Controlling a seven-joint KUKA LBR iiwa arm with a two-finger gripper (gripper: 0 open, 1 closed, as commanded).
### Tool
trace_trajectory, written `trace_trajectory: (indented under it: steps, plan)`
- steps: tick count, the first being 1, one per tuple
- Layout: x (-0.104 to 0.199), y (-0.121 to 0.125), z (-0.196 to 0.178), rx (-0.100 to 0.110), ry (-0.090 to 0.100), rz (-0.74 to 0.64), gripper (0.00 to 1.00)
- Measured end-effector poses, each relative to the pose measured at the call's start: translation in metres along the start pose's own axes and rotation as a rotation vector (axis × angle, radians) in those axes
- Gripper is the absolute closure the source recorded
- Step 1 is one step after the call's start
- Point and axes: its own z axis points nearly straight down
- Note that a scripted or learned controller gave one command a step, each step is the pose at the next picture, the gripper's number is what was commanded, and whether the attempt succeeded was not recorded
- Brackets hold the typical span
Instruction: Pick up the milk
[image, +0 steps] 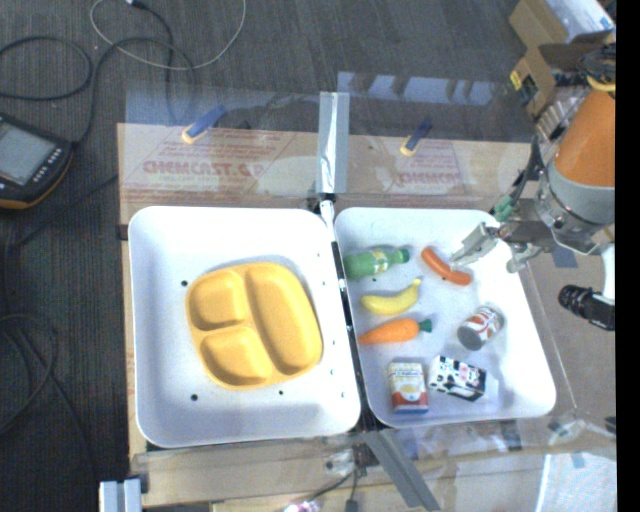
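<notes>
Two white bins sit mid-frame as the gripper (492, 243), fingers spread and empty, hovers at upper right, well apart from the milk (458, 378) at lower right, where the crowding can (480, 326) risks a mistaken grab.

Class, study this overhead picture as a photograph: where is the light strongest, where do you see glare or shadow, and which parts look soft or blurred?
In the camera view, light is even and bright on both white bins; the plastic sheeting behind them shows pale glare; shadows under the milk carton and banana are faint; the end effector looks slightly soft; the dark floor at left loses detail.
</notes>
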Motion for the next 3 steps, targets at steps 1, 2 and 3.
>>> trace_trajectory:
  steps: [1, 2, 3]
  plan:
    - [-0.054, -0.050, 0.089, -0.001, -0.001, -0.054, 0.00]
    - [-0.009, -0.066, 0.177, -0.018, -0.006, -0.062, 0.00]
    - [-0.031, -0.014, 0.126, -0.002, -0.001, -0.092, 0.00]
